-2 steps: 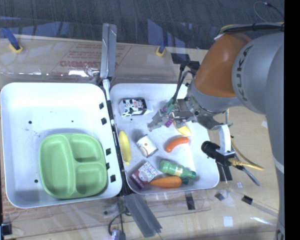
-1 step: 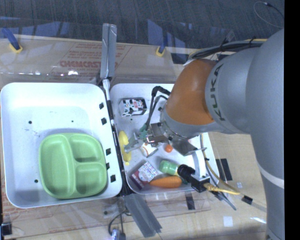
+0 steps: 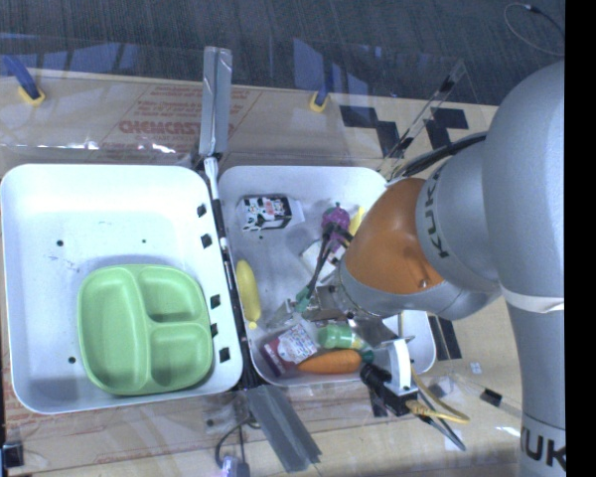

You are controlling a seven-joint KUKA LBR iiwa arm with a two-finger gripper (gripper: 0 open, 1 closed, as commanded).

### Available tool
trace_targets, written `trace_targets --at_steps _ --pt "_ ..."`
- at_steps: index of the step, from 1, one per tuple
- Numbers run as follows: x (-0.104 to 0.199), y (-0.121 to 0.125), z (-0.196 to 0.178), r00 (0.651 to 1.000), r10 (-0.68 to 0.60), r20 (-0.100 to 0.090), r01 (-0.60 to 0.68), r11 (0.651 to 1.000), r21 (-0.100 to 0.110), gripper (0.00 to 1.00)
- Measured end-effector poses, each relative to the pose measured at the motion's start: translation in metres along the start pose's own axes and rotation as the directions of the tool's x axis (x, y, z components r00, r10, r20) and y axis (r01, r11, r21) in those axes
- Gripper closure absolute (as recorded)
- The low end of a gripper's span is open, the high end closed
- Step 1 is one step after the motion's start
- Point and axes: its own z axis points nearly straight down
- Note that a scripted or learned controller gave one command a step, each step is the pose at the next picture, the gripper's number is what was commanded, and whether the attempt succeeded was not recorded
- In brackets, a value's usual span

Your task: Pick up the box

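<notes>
- Reaching in from the right, the grey arm [image 3: 521, 197] hangs low over the right bin [image 3: 278, 182], its orange band [image 3: 392, 241] covering much of that bin's right half.
- Sitting under the orange band, the claw [image 3: 323, 311] is mostly hidden by the wrist, and I cannot tell how it stands or whether anything is in it.
- Lying flat near the back of the right bin, just beside the divider between the bins, is the box [image 3: 266, 213], a small white one with black markings; it sits apart from the arm, with nothing touching it.
- Resting along the left wall of that bin is a yellow banana-shaped piece [image 3: 246, 291].
- Near the front edge lies an orange carrot [image 3: 330, 363], with a green piece [image 3: 340, 338] just behind it and a red-and-white packet [image 3: 296, 346] just to its left.
- A purple item [image 3: 335, 219] with a thin dark stem sits behind the wrist, beside a bit of yellow.
- The left bin [image 3: 40, 197] holds a green divided tray [image 3: 145, 328], set toward its front.
- Both bins stand side by side on the surface [image 3: 129, 117], which is covered with clear plastic sheeting.
</notes>
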Motion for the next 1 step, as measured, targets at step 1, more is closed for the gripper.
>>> trace_targets --at_steps 1 --pt "0.0006 0.0002 -0.0094 1.0 -0.007 0.0 0.007 1.0 0.002 1.0"
